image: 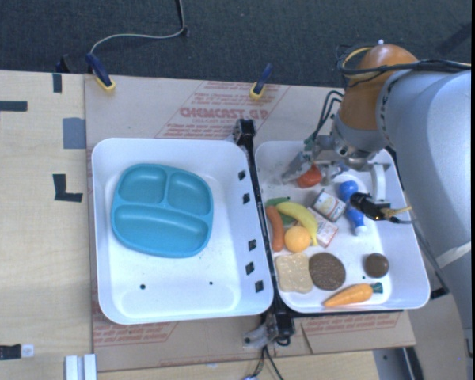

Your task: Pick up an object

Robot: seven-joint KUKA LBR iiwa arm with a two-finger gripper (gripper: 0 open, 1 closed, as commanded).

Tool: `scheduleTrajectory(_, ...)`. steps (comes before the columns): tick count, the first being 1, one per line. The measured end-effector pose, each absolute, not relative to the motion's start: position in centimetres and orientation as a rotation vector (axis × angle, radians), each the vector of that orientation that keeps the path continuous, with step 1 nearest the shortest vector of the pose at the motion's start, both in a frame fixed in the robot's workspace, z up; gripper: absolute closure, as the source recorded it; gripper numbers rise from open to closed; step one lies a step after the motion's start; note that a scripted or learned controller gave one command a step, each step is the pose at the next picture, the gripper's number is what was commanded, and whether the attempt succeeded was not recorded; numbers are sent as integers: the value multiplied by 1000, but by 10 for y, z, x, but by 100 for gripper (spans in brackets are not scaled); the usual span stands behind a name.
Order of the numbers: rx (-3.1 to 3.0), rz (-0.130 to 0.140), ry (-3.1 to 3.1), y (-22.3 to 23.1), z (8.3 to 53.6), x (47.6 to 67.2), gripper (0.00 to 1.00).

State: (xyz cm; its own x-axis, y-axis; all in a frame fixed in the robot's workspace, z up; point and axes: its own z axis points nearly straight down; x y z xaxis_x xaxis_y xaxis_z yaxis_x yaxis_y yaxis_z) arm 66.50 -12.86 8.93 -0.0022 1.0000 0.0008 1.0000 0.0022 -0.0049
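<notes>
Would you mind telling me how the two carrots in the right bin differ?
The left carrot lies roughly lengthwise up the bin beside the banana; the front carrot lies crosswise near the right bin's front rim. The left one looks darker, redder orange; the front one brighter. Both lie flat, untouched.

The gripper (313, 165) partly hides a red object (309, 178).

The worktop (32, 212) is pale wood, with a brown cardboard sheet (214, 109) spread over it and pinned at the far edge by two yellow-and-blue clamps (100, 74). Two white bins (170, 307) sit side by side on the cardboard, touching.
</notes>
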Motion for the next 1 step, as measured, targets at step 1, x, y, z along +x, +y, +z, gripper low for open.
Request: scheduleTrajectory(1,-2212,10,-2219,-128,97,665,100)
